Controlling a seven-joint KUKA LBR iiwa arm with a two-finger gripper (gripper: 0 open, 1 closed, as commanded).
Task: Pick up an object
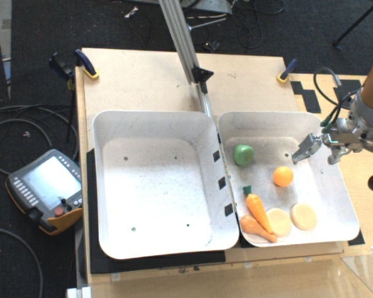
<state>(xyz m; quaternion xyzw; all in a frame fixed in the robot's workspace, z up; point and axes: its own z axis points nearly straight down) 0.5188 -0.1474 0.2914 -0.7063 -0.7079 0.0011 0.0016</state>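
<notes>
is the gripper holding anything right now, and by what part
Nothing is held: the gripper hangs open over the right bin, apart from the orange ball.

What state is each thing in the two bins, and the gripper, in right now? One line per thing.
green object: resting in the right bin
orange ball: lying loose, apart from the rest
carrot: lying flat, against a pale disc
two pale discs: flat, near the front wall
gripper: fingers spread, holding nothing
</notes>
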